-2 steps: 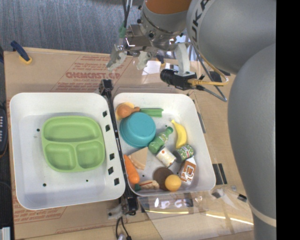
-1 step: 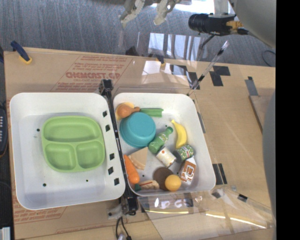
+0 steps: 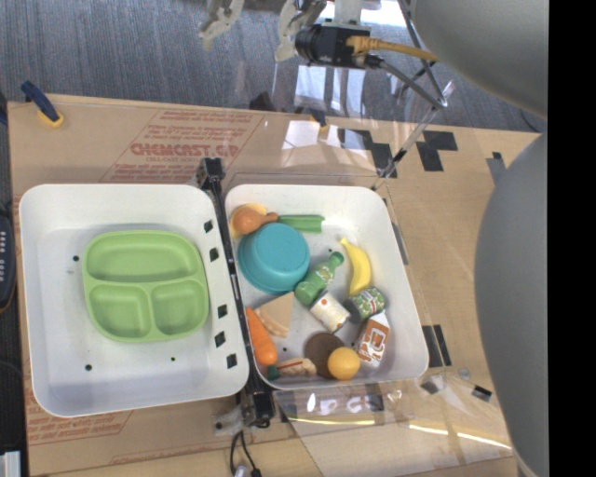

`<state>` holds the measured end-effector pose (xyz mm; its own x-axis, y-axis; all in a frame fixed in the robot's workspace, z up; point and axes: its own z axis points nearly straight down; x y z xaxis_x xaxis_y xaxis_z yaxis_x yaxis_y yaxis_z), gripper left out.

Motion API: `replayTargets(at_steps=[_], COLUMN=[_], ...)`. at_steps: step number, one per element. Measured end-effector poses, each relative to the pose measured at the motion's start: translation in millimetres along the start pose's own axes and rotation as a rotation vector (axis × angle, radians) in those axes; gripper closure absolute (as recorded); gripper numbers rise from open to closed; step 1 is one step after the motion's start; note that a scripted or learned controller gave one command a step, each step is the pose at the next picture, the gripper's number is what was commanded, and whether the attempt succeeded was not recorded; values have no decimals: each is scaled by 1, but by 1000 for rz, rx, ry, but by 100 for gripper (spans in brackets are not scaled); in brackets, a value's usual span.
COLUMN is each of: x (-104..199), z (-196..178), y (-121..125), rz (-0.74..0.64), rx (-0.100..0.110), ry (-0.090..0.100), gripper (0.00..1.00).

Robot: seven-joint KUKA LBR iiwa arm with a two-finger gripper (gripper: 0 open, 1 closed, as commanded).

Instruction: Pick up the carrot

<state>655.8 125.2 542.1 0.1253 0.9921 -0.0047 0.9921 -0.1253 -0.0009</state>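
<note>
the carrot (image 3: 261, 337) looks like a toy: probably light, stiff and smooth, so it may slip or roll if pinched off-centre. the best hold seems to be across its thick middle, fingers closing on the two long sides, though the bin wall touching its left side leaves little room there. it is orange, tapered and short, lying lengthwise at the lower left of the right bin (image 3: 399, 261), beside a tan wedge (image 3: 277, 317) and below the teal bowl (image 3: 273, 257). the hand (image 3: 258, 20) hangs at the top of the frame, well apart from the bin, its pale fingers spread wide with nothing between them. the left bin (image 3: 42, 307) carries a green tray (image 3: 144, 284).
</note>
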Motion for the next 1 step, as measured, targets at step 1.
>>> replayTargets(at_steps=[1], x=[-12], z=[10], y=[1], rz=[525], rx=[10], ry=[-3], gripper=[0])
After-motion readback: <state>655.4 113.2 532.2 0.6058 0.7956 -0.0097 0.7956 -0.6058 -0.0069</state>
